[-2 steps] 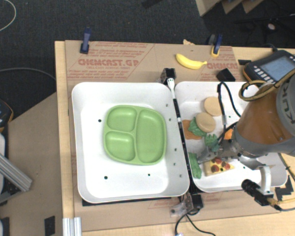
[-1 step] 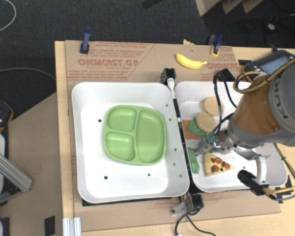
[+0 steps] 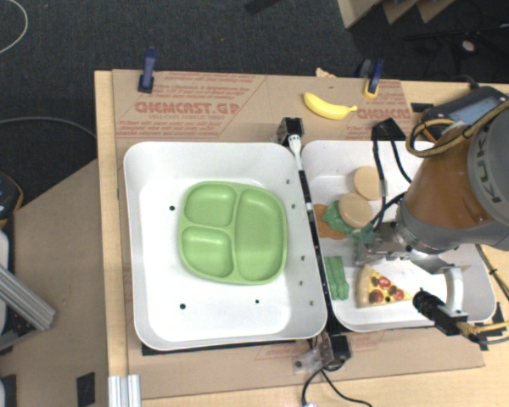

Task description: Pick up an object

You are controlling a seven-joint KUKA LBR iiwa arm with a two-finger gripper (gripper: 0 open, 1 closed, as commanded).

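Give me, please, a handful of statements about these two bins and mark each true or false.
1. The green plate lies in the left bin. True.
2. The banana lies in the right bin. False: it lies on the cardboard beyond the bins.
3. The pizza slice is in the right bin. True.
4. The plate has one undivided well. False: it has three compartments.
5. The arm reaches over the left bin. False: it is over the right bin, with the claw near the pizza slice.
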